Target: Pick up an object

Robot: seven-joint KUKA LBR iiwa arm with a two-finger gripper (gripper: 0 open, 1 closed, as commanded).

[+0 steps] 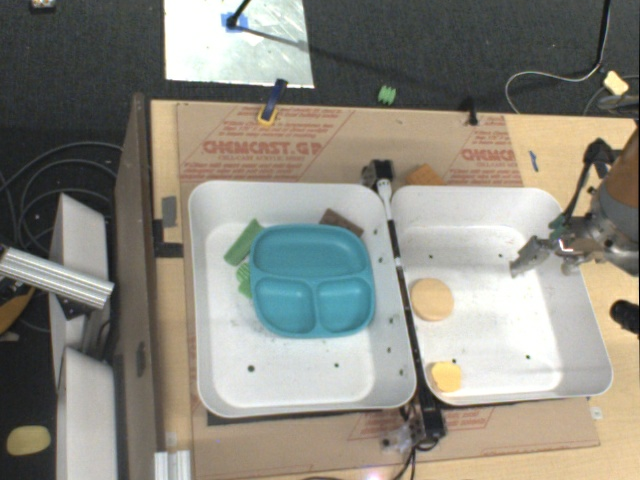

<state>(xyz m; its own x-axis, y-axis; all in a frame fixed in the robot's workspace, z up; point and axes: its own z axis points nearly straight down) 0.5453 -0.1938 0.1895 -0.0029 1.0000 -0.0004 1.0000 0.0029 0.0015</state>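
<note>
Camera view: gripper [528, 258] over right bin [575, 368], can't tell its state, nothing seen held. Tan disc [433, 299] and yellow piece [446, 376] lie w/in bin, apart. Approach step; next: move left, descend on disc.

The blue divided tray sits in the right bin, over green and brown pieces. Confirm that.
Wrong bin. The camera view shows the blue divided tray in the left bin, lying over green pieces and a brown piece.
</note>
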